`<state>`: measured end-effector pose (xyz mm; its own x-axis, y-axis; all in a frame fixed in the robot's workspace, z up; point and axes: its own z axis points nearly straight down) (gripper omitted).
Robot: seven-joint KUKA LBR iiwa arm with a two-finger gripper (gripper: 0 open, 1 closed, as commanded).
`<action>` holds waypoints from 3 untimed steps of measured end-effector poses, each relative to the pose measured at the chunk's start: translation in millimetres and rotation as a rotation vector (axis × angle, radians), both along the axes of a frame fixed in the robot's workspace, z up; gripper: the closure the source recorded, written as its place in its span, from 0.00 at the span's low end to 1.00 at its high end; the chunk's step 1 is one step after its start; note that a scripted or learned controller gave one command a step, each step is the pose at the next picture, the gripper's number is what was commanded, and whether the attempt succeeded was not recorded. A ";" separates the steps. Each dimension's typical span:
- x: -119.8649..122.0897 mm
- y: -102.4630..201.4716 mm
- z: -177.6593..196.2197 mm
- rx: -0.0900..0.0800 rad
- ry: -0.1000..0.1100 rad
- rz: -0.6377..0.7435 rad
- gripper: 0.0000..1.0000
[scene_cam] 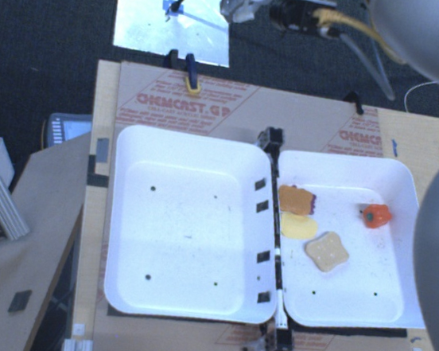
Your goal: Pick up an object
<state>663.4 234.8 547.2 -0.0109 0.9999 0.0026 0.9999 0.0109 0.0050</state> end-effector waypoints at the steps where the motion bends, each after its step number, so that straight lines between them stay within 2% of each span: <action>1: 0.0 0.1 -0.5 0.000 0.001 0.002 0.00; 2: -0.2 0.6 11.1 0.001 -0.001 0.006 1.00; 3: -0.2 0.6 10.9 0.001 -0.001 0.007 0.00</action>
